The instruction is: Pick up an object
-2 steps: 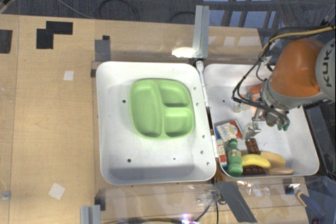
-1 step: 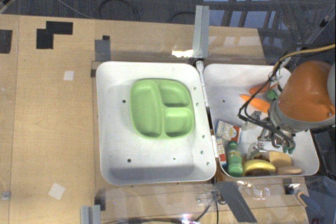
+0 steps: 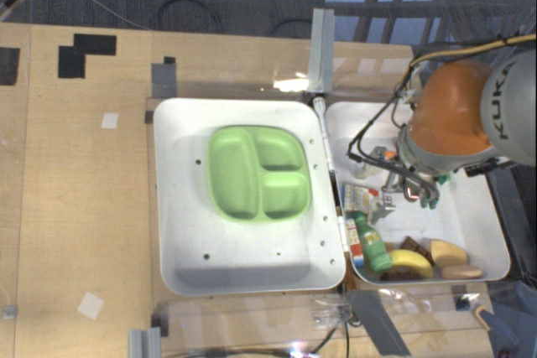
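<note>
My gripper [image 3: 411,190] hangs over the right white bin [image 3: 482,205]; its state I cannot tell. At seven o'clock, the green plastic bottle [image 3: 370,243] looks light, slick; grasp mid-body.

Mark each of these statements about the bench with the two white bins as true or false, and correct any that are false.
1. A green divided tray lies in the left bin. True.
2. The green bottle lies in the left bin. False: it lies in the right bin, near its left wall.
3. A banana lies close to the right bin's near edge. True.
4. The arm hangs over the left bin. False: it is over the right bin.
5. The green tray has a single compartment. False: ridges divide it into several compartments.
</note>
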Motion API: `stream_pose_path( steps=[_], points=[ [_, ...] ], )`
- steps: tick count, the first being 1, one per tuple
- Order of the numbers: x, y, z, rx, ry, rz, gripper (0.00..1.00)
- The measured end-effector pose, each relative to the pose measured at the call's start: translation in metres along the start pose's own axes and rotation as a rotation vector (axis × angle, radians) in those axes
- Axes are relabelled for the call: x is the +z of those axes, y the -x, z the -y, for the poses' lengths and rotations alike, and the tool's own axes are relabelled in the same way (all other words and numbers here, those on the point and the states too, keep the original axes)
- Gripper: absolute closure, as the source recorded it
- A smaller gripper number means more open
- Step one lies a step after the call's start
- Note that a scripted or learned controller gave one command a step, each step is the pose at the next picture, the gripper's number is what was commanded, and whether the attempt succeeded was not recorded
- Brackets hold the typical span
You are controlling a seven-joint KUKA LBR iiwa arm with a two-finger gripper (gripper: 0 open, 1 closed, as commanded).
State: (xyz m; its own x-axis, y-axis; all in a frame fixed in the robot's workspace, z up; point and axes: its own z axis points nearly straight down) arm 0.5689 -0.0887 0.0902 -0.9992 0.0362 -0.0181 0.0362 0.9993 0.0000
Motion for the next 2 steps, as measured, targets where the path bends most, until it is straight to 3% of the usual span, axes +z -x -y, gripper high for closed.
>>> stream_pose_path(
  steps=[1,2],
  points=[
    [-0.002,-0.041,0.007,0.191,-0.002,0.004,0.0],
    [0.001,0.016,0.004,0.16,-0.001,-0.002,0.0]
  ],
)
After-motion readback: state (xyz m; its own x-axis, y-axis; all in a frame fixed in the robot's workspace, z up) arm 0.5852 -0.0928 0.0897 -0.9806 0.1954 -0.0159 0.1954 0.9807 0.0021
